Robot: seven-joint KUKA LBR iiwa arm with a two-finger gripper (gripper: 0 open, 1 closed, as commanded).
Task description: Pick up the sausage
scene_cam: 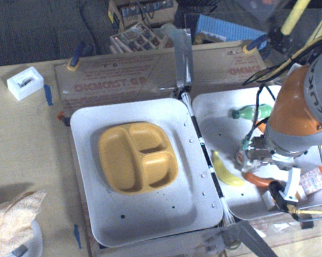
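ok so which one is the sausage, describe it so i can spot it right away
Look in the right-hand shallow white bin, toward its near edge, just below the grey arm's end effector. The sausage is the short orange-red cylinder lying beside the yellow banana-shaped piece. Its reddish colour sets it apart from that and from the green bottle farther back.

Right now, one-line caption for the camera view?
Claw low in the right bin by the sausage and banana; yellow tray in the left bin.
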